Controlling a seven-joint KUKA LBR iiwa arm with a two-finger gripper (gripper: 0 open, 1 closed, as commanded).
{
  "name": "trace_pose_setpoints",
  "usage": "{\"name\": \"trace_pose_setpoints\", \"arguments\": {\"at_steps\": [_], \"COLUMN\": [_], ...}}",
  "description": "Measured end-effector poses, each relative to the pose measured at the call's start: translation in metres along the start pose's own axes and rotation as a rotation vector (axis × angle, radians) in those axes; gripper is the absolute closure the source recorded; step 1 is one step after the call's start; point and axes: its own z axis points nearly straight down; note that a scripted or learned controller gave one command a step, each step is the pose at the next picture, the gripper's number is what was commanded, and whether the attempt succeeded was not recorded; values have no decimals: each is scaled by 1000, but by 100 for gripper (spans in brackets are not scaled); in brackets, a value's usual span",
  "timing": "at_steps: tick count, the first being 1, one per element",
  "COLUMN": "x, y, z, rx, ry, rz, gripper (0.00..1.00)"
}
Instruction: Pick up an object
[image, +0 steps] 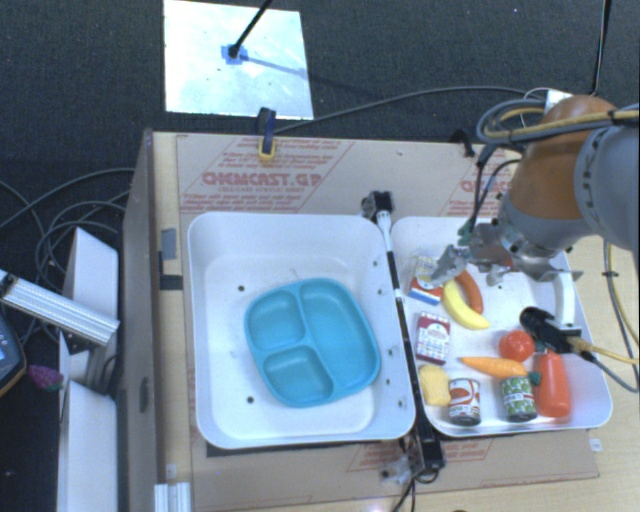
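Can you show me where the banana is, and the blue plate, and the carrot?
banana (466, 308): camera view, middle of its yellow body.
blue plate (262, 322): camera view, left rim.
carrot (492, 366): camera view, middle of its orange length.

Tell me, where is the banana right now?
The banana lies in the right bin, near its upper left, beside a hot dog and just below the gripper.

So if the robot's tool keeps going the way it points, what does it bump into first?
Probably the banana. The tool points down-left into the right bin, just above the banana and a small packet. Depth is hard to judge from this slanted view.
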Motion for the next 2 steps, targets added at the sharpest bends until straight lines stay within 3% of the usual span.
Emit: {"name": "trace_pose_setpoints", "arguments": {"at_steps": [1, 2], "x": [-45, -44], "y": [28, 31], "z": [96, 86], "rx": [-3, -7], "ry": [0, 3], "rz": [0, -4], "gripper": [0, 100]}}
